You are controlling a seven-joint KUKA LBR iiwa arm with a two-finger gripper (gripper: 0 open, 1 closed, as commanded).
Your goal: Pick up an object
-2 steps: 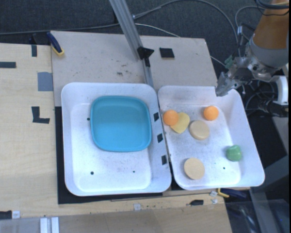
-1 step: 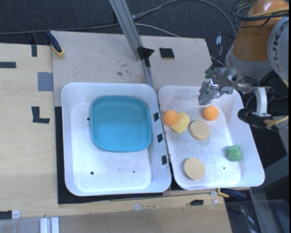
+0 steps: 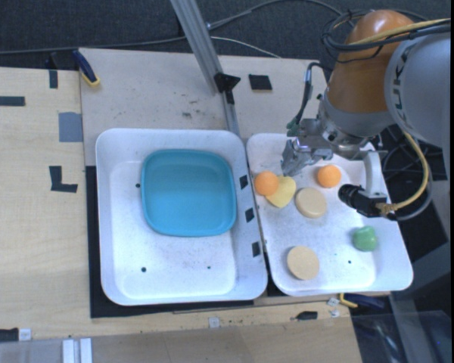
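In the right bin (image 3: pixel 386 274) lie an orange ball (image 3: pixel 266 183) touching a pale yellow piece (image 3: pixel 283 192), a second orange ball (image 3: pixel 328 176), two beige round discs (image 3: pixel 311 203) (image 3: pixel 303 262) and a small green object (image 3: pixel 365 238). My gripper (image 3: pixel 293 162) hangs over the bin's far left part, just above the yellow piece and between the two orange balls. I see nothing held in it.
The left bin (image 3: pixel 121 271) holds a blue square plate (image 3: pixel 188 192). A metal pole (image 3: pixel 204 48) slants across the bench behind the bins. A black cable fitting (image 3: pixel 359 199) juts over the right bin's right side.
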